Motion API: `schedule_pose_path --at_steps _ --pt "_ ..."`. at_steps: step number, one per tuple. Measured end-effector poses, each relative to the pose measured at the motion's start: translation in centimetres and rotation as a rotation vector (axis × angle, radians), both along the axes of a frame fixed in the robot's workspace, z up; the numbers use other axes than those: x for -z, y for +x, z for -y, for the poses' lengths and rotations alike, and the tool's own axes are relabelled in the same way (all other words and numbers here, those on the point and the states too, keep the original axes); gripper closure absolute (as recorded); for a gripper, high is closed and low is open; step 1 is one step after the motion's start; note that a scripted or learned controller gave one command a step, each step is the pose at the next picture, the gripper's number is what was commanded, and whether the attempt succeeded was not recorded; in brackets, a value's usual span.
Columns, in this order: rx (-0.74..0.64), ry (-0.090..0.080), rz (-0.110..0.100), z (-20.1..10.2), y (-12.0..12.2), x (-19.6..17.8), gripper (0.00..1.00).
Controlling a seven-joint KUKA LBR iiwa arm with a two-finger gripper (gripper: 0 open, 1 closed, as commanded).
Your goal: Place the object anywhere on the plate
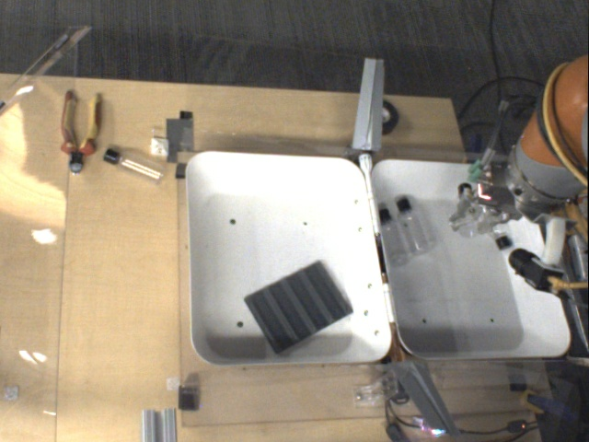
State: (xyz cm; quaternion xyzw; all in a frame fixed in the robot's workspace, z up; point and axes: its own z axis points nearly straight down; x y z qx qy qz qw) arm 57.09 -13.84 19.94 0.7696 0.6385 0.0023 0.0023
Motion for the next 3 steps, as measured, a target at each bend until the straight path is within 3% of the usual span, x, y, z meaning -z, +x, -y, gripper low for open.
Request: schedule_pose_path --at_steps 1,2,3 --pt "-0.224 -0.001 -0.001 -8.1 5.9 -6.1 1.00" --pt "-0.052 0.000 -0.004 -15.0 8.2 -2.8 1.00" --pt "-0.117 0.001 -0.004 -24.2 4.3 1.5 1.00"
